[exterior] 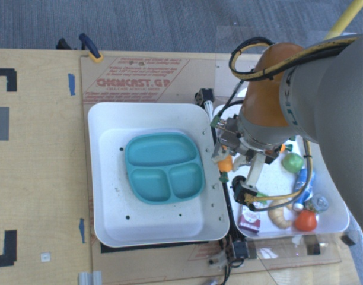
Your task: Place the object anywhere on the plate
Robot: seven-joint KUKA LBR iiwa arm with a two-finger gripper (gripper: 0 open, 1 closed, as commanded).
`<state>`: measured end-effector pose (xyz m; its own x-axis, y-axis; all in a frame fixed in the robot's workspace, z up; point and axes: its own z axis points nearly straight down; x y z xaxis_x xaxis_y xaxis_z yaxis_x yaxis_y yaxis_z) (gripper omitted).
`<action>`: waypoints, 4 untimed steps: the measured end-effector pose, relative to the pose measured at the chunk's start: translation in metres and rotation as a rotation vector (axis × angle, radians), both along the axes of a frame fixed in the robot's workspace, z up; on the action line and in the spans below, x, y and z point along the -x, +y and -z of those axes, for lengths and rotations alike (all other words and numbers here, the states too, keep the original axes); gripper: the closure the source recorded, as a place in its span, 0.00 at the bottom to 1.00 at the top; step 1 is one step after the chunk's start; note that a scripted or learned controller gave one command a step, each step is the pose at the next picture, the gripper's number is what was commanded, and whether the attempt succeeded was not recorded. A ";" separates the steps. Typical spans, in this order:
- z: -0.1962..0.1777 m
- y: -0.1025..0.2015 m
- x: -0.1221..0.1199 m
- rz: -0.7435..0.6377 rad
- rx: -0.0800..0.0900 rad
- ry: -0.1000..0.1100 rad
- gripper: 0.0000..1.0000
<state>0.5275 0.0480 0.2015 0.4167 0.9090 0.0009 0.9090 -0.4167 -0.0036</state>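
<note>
One grey arm with an orange band reaches in over the right-hand shallow white bin (338,218), and its two-finger gripper (229,159) hangs at that bin's left rim, close to the seam where the two bins meet. Whether the gripper is parted or closed cannot be told from this angle, since the wrist and its cables cover much of it. A small orange piece (225,163) shows right at the tool's tip; it may be a held object or a part of the tool, and the view does not settle that.

Outward from the gripper, inside the same right-hand bin, lie several candidates for the task's object: a green rounded item (292,161) near the far side, a red tomato-like ball (306,221) toward the near corner, a pale beige lump (280,218) just beside the ball, and a small dark red packet (250,222) near the bin's left rim.

Left of that bin, the other white bin (104,177) holds the teal three-compartment plastic plate (165,167), which carries nothing in any compartment.

Judged from this, the placing is not yet done: nothing lies on the plate, and a secure grasp, the carry across the seam and the release all seem to remain.
</note>
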 end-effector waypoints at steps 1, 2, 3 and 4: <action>-0.032 0.059 0.011 0.238 0.002 -0.002 1.00; -0.032 0.057 0.011 0.238 0.004 -0.001 0.00; -0.042 0.058 0.010 0.234 0.005 -0.001 1.00; 0.098 0.053 -0.010 0.127 0.001 -0.002 1.00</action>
<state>0.5374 0.1014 0.1040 0.5283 0.8491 0.0005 0.8491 -0.5283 -0.0014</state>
